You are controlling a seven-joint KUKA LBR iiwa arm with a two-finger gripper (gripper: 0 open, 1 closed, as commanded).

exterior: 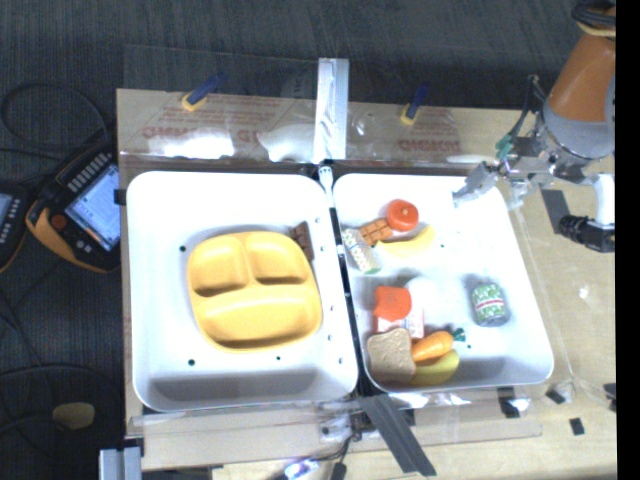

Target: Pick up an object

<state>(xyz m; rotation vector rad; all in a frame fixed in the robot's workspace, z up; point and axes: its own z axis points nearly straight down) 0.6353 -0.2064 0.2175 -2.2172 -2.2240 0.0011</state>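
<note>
Overhead view of the counter [560,298] carrying two shallow white bins. The left bin [150,298] is holding a yellow divided tray [253,288]. The right bin [530,298] is holding the candidate objects: an orange round piece [402,214] resting on a pale yellow banana shape [420,240] near the far wall; a small wrapped packet [360,249] beside the divider; a green patterned can [488,302] lying alone toward the right wall; and, at the near end, an orange-and-white carton [394,309], a bread slice [391,353] and a carrot [433,345] crowding together and touching.

The grey arm [585,78] is reaching in from the right, and the jaws [480,183] are hovering at the far right corner of the right bin, above its rim, with nothing between them. Whether they are standing wide or narrow cannot be told at this scale.

Handling, as a judgement: these are looking like light toy foods, probably hard and smooth, so apt to slip or roll under a pinch. The can is offering the cleanest grasp, standing well apart from its neighbours; it should be taken across its short curved body, so that it is not rolling away. The near cluster is risking a fouled or double grasp.
</note>
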